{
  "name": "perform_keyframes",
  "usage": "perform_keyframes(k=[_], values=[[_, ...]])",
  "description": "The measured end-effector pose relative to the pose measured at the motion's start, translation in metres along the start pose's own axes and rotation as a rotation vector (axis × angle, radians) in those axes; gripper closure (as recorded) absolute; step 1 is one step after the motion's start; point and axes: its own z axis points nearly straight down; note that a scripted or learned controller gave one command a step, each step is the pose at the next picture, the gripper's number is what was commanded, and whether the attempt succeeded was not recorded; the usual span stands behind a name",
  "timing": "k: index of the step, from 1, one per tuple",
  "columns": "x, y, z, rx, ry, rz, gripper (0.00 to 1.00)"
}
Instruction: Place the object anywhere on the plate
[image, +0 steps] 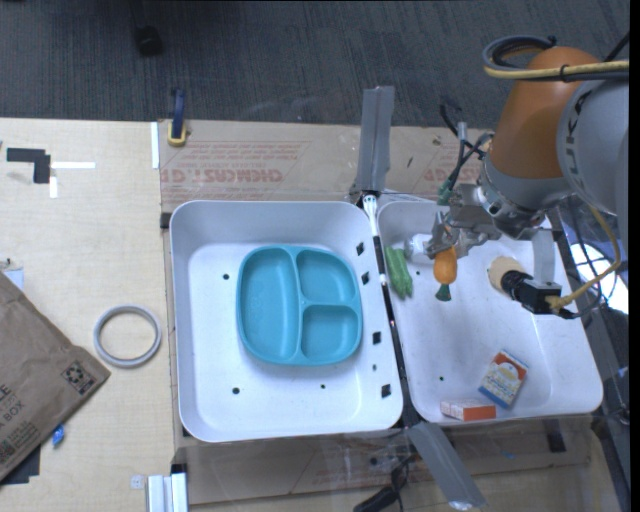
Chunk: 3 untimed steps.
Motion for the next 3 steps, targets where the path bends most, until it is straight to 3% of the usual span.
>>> perform_keyframes(k=[1,2,3], values=[[0.062,-0.002,0.018,0.0,0.001,-0.239,1.0],[0.117,-0.001,0.018,-0.001,0.0,-0.266,1.0],[0.117,-0.001,0.018,-0.001,0.001,-0.265,0.0]])
